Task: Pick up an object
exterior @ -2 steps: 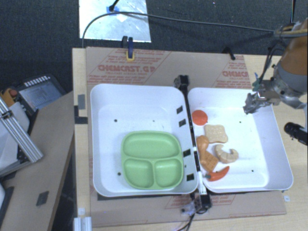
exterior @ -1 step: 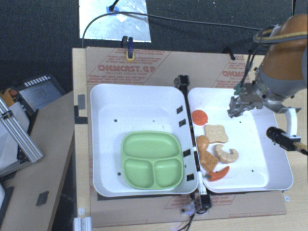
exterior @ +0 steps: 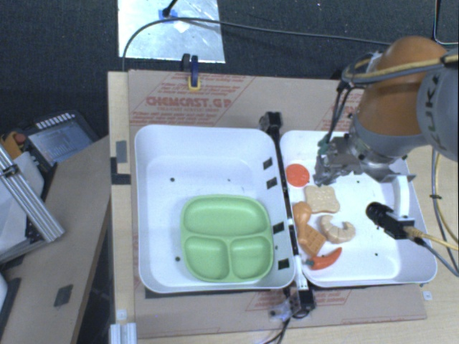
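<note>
gripper (exterior: 324,172): low over right bin (exterior: 412,264), jaws' state can't tell
target guess: bread slice (exterior: 322,198), nearest
tomato slice (exterior: 297,174): beside
green tray (exterior: 226,237): left bin

1. The grey KUKA arm (exterior: 439,113) carries a broad, rounded orange band (exterior: 401,84).
2. Thin dark cables (exterior: 343,106) run beside the band at its nine o'clock.
3. The grey metal gripper (exterior: 326,170) looks compact and angular.

Grey arm (exterior: 401,84) entering from 3 o'clock, orange band up top, wrist bent down toward 8 o'clock; gripper (exterior: 326,169) pointing down, fingers unclear.
</note>
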Tool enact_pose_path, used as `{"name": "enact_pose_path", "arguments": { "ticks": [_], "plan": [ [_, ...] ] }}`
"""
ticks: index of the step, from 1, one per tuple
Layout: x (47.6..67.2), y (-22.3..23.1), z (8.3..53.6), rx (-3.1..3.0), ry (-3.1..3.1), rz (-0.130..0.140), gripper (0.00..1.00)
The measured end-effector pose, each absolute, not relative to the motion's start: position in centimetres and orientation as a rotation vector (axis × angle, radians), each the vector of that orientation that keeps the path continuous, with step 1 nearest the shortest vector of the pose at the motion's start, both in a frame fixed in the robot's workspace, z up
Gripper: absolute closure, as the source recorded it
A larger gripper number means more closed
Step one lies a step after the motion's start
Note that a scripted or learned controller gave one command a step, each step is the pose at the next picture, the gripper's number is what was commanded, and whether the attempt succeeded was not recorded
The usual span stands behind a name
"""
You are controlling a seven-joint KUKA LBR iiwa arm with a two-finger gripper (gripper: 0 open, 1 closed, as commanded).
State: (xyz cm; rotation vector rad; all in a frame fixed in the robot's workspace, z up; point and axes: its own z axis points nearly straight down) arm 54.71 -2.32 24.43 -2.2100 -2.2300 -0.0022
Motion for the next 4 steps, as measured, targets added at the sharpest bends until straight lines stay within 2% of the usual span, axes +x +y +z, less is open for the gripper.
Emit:
{"name": "enact_pose_path", "arguments": {
  "ticks": [2, 3, 4],
  "plan": [
    [50.8, 7.0, 24.6, -2.209, -2.231, -0.002, 1.00],
    [49.5, 10.9, 23.4, -2.210, -2.230, -0.002, 1.00],
    [49.6, 10.7, 23.4, -2.218, -2.225, -0.002, 0.00]
  ]
}}
